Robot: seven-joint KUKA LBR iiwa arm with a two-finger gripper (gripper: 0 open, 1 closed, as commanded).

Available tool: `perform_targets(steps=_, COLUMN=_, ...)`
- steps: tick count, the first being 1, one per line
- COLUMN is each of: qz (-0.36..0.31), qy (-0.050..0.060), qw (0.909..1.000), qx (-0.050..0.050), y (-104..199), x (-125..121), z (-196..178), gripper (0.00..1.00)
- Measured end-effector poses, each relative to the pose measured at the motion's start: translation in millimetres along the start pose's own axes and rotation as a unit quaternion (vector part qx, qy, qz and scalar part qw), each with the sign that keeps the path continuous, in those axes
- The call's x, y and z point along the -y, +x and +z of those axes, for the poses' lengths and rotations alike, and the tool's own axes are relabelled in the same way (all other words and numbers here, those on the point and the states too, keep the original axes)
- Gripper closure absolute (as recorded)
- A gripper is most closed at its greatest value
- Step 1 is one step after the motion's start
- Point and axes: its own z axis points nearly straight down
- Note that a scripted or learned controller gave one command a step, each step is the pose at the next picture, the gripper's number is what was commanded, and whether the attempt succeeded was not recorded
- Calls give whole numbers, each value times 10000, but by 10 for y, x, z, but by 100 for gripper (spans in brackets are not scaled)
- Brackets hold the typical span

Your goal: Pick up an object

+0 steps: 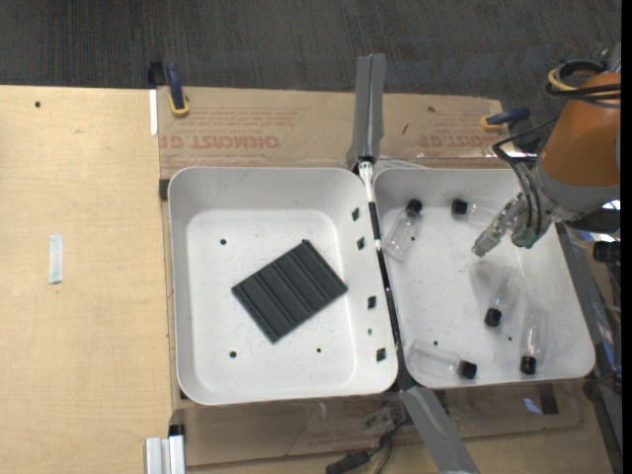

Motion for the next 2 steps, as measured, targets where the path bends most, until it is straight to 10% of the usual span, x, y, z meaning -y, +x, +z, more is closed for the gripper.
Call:
perform_targets(steps=1, qz=-321, qy=-12, qw=9995, qx=14, y=-435, x=-374, z=-914, gripper=0)
perform_targets(steps=2, qz=-517, qy=-8, qw=9987, qx=9, y=-257, x=-572, z=282, gripper=0)
